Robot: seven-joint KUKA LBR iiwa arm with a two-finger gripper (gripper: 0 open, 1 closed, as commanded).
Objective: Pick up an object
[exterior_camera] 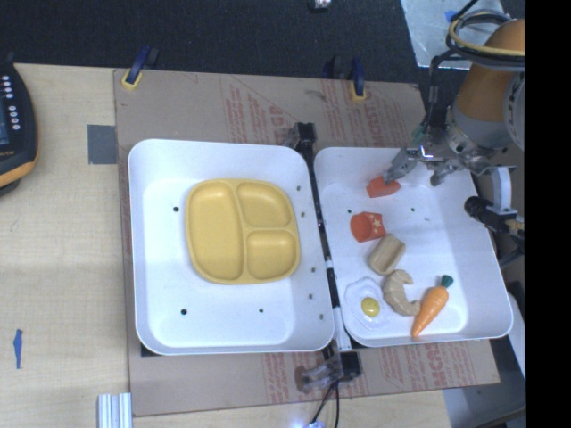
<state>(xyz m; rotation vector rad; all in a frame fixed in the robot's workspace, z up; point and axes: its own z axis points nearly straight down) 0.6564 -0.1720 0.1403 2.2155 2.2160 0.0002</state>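
The right bin (pixel 482 266) holds several toy foods. A small orange-red piece (pixel 384 186) lies near its back wall, with a red chunk (pixel 367 226) in front of it. Closer to the front are a tan piece (pixel 386 254), a curved beige piece (pixel 399 292), a fried egg (pixel 366 307) and a carrot (pixel 430 306). My gripper (pixel 419 168) hangs over the back of this bin, open, with nothing between its fingers. Its left fingertip (pixel 399 167) is just up and right of the orange-red piece.
A yellow divided plate (pixel 242 230) lies in the middle of the left bin (pixel 152 301). Clamps (pixel 357 80) hold the cardboard sheet at the back. A black handheld device (pixel 13 123) rests at the far left of the bench.
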